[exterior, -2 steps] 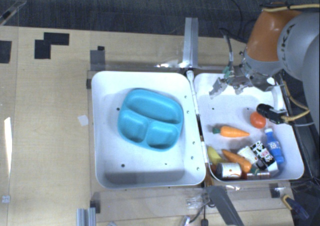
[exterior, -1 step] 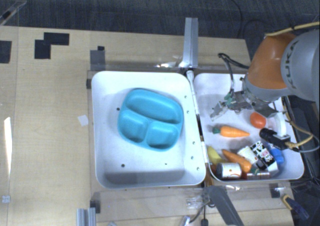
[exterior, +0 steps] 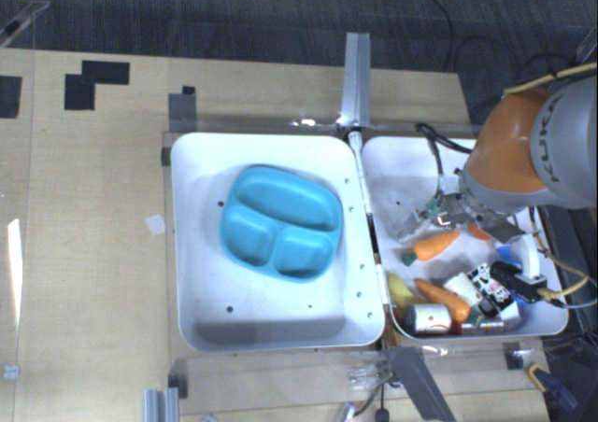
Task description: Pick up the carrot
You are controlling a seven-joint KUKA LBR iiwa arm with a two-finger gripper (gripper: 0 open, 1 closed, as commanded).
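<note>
An orange carrot [exterior: 437, 245] lies in the right bin [exterior: 397, 173], near its middle, pointing left and slightly down. My gripper [exterior: 447, 215] hangs just above the carrot's upper side, under the orange band of the arm [exterior: 509, 149]. The wrist hides the gripper's tips, and whether it touches the carrot is not visible. A second, darker orange carrot-like piece [exterior: 441, 294] lies closer to the front of the same bin.
The left bin [exterior: 201, 317] holds a blue divided plate [exterior: 280, 222]. In the right bin's front corner lie a yellow-green item [exterior: 400, 288], a white and red can [exterior: 432, 319] and a black and white object [exterior: 488, 282]. Cables run along the right side.
</note>
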